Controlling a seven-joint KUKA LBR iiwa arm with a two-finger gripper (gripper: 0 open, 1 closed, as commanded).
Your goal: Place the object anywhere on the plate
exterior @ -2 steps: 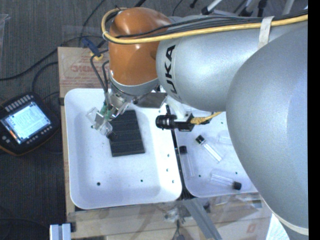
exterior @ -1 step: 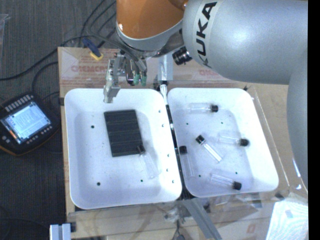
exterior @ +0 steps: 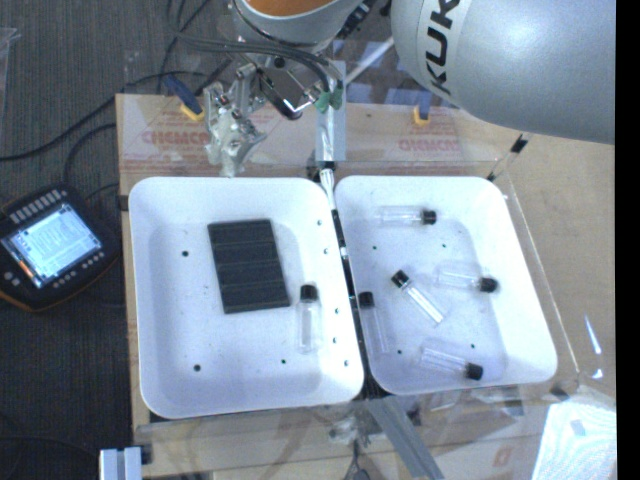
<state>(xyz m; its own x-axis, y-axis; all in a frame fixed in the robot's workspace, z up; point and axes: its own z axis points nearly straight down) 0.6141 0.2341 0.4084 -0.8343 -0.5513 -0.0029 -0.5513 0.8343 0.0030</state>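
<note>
A wooden bench (exterior: 150,133) is seen from above, and two shallow white bins are borne on it side by side, their inner rims touching. The left bin (exterior: 160,298) is set toward the bench's left edge, the right bin (exterior: 520,268) toward its right. A clear plastic sheet (exterior: 545,258) is laid along the bench beside the right bin. Faded red print is visible on the bare wood behind the bins.

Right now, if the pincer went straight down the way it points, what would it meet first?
Probably the far rim of the left bin, or the bench beside it; the pincer hangs over that edge. Depth is unclear from above.
</note>
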